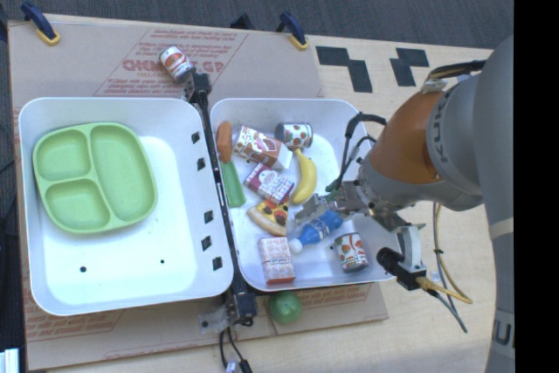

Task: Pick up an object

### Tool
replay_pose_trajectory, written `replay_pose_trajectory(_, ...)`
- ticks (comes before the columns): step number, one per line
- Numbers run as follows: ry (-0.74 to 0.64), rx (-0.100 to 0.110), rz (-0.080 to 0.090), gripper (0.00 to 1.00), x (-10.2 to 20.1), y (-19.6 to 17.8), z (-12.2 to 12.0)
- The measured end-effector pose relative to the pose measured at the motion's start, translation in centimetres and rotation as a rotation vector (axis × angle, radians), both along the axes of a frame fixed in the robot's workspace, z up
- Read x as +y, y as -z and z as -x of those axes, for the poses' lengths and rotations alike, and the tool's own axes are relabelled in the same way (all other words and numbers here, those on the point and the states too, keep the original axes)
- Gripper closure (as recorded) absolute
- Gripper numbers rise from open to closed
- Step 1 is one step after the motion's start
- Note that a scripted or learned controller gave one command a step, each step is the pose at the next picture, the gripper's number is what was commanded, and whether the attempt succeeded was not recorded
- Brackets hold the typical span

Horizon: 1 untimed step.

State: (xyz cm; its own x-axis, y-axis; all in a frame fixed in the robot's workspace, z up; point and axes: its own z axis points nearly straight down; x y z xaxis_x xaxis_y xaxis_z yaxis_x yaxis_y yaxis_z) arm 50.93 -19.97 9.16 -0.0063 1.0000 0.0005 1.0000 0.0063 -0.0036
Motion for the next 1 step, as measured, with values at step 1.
replay_pose_trajectory(1, -0.006, 0.001, 0.001, 1.0, 0.01, -1.03, -0.08)
